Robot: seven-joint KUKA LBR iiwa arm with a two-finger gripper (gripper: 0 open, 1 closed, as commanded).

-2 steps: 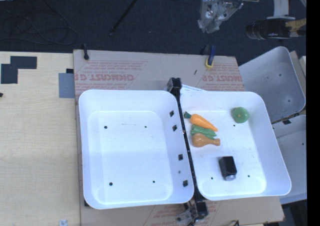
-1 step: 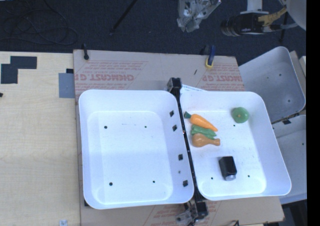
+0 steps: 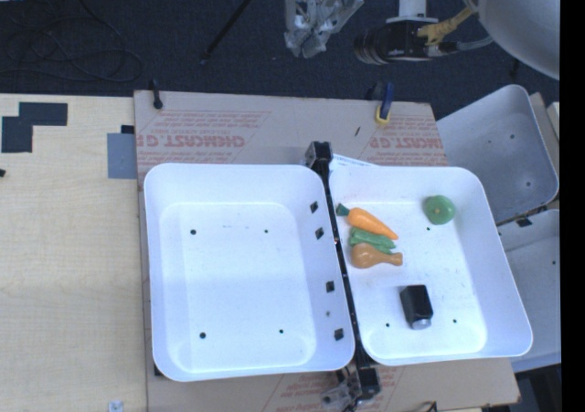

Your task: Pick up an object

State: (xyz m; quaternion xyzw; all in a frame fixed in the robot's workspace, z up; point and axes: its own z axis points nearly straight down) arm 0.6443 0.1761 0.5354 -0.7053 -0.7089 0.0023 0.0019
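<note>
The right bin [image 3: 462,180] holds several toy items. An orange carrot [image 3: 371,221] lies near its left wall, with a green pod [image 3: 373,239] just below it and an orange-brown gourd [image 3: 375,258] under that, all three close together. A round green fruit [image 3: 440,209] sits apart at the upper right. A small black box [image 3: 416,306] rests toward the bin's front. My gripper [image 3: 313,25] hangs at the top of the view, beyond the bins and over the dark floor, far from every item. Nothing is seen in it.
The left bin [image 3: 160,218] adjoins the right one along a black divider [image 3: 331,246]. Both stand on a cardboard sheet [image 3: 238,132] with a yellow-blue clamp [image 3: 384,107] at its back edge. A grey metal plate [image 3: 507,145] juts out at the right.
</note>
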